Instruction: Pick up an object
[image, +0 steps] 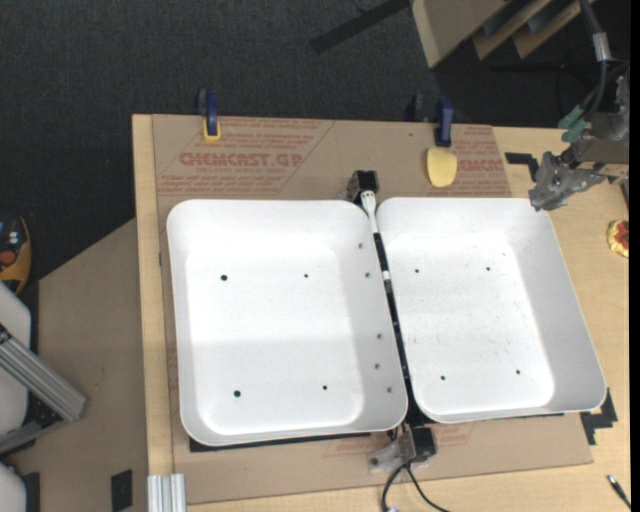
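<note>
Camera view: we look down at a slant on a brown board that carries two shallow white bins side by side.
Left bin (200, 300): we see its white floor with four small dark dots and a soft shadow across the near half.
Right bin (560, 300): we see the same white floor with small dark dots, and its near right corner juts past the board's edge.
Seam between the bins: a thin dark strip runs along it, with a small black fitting (362, 184) at the far end and a black part with a cable (415, 445) at the near end.
Object: we see a small pale yellow object (441, 166) on the board, just beyond the far edge of the right bin, under a blue clamp (444, 121).
Second blue clamp (209, 108): it grips the far edge of the board above the left bin.
Gripper (552, 186): we see it at the right, beyond the right bin's far right corner, well apart from the yellow object.
Jaws: we cannot tell how far they stand open, and we see nothing between them.
</note>
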